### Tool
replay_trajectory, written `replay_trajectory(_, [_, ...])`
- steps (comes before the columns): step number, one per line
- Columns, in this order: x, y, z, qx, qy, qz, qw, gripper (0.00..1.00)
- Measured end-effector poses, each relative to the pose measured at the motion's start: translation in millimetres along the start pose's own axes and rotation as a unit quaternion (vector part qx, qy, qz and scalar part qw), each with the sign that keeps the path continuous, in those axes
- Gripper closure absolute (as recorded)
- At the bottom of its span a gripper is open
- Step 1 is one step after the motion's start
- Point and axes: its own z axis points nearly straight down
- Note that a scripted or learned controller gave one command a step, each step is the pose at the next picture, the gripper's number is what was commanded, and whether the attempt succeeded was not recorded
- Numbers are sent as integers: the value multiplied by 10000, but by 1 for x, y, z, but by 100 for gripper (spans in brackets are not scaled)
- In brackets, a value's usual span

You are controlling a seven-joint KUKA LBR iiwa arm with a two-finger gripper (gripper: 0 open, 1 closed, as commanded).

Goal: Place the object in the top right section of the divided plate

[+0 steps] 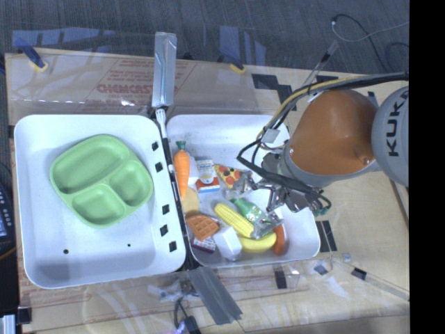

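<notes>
The green divided plate (101, 178) lies in the left bin (42, 256), with one large section and two smaller ones, all bare. My gripper (271, 211) is down in the right bin (208, 127), below the orange wrist band, among toy food. It sits right over a green packet (247, 207) and the yellow corn cob (233, 218). Whether anything is held is hidden by the wrist.
The right bin also holds a carrot (181, 169) along its left wall, a pizza slice (229, 177), a small carton (205, 171), a waffle (202, 225), a white cup (228, 244), a banana (257, 244) and a red piece (280, 239). A ridge divides the bins.
</notes>
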Motion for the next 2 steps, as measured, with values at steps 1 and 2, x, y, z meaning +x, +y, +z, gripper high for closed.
replay_trajectory(1, [14, -11, 58, -24, 22, -746, 9972, 0])
replay_trajectory(2, [12, -21, 69, -11, 23, 2756, 9613, 0])
